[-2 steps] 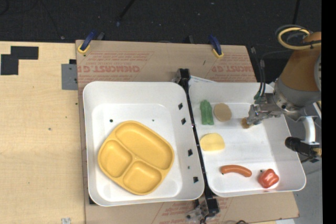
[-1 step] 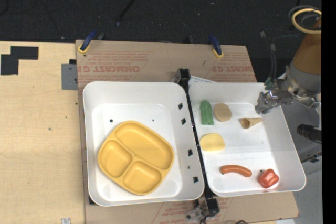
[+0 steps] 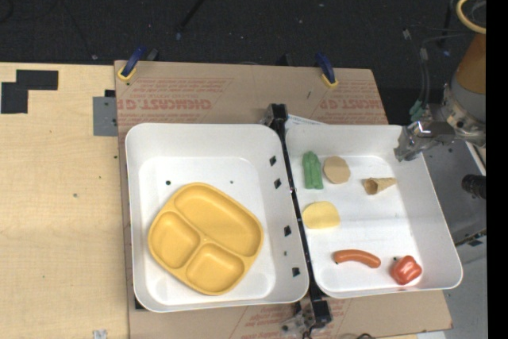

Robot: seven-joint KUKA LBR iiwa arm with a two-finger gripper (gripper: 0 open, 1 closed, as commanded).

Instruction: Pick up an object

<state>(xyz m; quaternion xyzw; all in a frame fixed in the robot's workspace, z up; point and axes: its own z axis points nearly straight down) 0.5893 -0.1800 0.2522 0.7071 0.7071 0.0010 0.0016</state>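
White plastic bins sat side by side on the worktop (image 3: 55,194), over a sheet of brown cardboard (image 3: 238,95) held by two blue-and-yellow clamps at its far edge. The left bin (image 3: 139,171) held a yellow tray (image 3: 205,236) with three compartments, lying near its front left. The right bin (image 3: 432,234) held six small things: a green piece (image 3: 312,170) near the divider with a tan disc (image 3: 336,170) just beside it, a small cone (image 3: 379,185) to the right of those, a pale yellow piece (image 3: 321,215) below them, an orange sausage (image 3: 356,257) toward the front, and a red pepper (image 3: 406,270) near the front right corner. The tool (image 3: 411,140) hung at the right bin's far right corner, above the rim, well apart from every item and gripping nothing; how wide it stood could not be told.
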